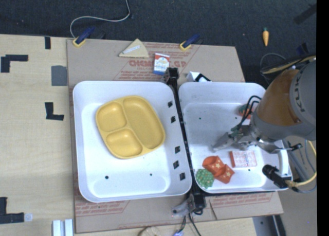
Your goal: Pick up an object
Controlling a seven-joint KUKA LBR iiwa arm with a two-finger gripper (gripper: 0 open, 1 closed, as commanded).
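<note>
In the right bin [205, 101], near its front wall, lie a red crumpled object [218, 168], a green ball [204, 178] touching its left side, and a flat red-and-white packet [242, 159] to its right. A small orange item [242, 110] peeks out by the arm at the bin's right. My gripper [220, 143] hangs low over the middle of the right bin, just above and behind the red object, pointing left. Nothing shows in its grasp.
A yellow divided plate [129, 126] lies in the left bin [87, 178]. Behind the bins, on the cardboard, sit a small red-and-white box [161, 64] and a triangular wedge [135, 50]. The arm's grey body [288, 111] covers the right bin's right side.
</note>
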